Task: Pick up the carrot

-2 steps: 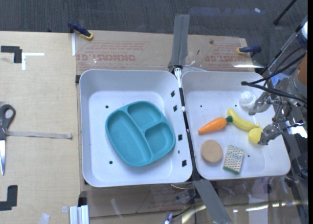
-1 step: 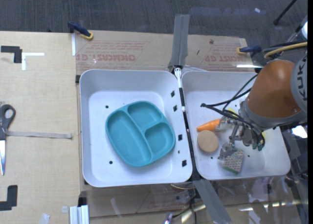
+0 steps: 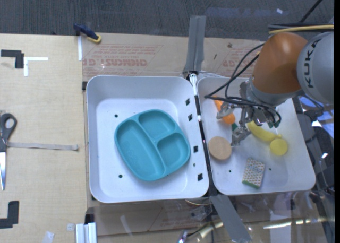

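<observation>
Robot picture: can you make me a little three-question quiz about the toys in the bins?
1. True or false: the blue divided plate lies in the left bin.
2. Which toy lies closest to the gripper? A) the yellow banana B) the round tan cookie C) the sponge
3. Fill in: the orange carrot lies in the ____ bin, partly hidden under the arm's cables.

Key
1. True.
2. B; the cookie sits just below and left of the gripper.
3. Right bin.
</observation>
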